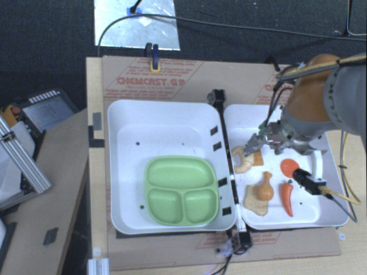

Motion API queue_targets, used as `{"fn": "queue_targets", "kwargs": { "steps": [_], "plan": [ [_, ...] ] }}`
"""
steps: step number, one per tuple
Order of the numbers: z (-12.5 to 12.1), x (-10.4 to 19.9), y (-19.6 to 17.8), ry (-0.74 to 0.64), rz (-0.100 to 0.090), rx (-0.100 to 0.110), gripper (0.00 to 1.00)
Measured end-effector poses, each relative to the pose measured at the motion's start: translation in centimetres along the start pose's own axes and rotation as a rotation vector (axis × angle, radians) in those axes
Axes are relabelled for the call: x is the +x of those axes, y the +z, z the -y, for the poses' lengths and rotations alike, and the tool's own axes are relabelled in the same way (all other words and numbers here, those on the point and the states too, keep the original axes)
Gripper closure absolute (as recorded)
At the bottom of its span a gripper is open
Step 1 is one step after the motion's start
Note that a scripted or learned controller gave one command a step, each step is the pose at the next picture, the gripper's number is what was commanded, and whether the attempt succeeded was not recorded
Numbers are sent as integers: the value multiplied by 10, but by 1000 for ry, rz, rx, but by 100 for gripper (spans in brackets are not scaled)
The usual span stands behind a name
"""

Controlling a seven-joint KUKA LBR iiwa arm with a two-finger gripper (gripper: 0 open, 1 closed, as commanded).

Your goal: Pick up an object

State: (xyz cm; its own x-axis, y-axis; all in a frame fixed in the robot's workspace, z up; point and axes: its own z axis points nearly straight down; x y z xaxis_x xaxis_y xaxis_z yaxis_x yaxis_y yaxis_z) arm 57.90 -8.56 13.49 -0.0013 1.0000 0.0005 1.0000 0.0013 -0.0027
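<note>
Gripper [253,147] is low in the right bin [312,212], tip just above the beige toy [243,160] and orange cracker [257,158] by the bin's left wall; can't tell its grip state from here. Drumstick [261,192], carrot [287,199] and red piece [289,166] lie nearby. Green tray [180,189] sits in the left bin [160,130].

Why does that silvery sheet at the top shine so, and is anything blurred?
Camera view: the metal sheet catches light as patchy glare; the arm at right looks soft-edged, while the green tray stays crisp and evenly lit.
</note>
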Motion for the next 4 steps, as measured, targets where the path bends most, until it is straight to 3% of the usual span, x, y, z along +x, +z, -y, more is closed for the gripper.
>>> {"fn": "queue_targets", "kwargs": {
  "steps": [1, 2, 4],
  "plan": [
    [0, 1, 52, 0, 0, 1, 0],
    [-2, -1, 37, 0, 3, -10, 100],
    [2, 10, -85, -3, 1, -10, 100]
  ]
}}
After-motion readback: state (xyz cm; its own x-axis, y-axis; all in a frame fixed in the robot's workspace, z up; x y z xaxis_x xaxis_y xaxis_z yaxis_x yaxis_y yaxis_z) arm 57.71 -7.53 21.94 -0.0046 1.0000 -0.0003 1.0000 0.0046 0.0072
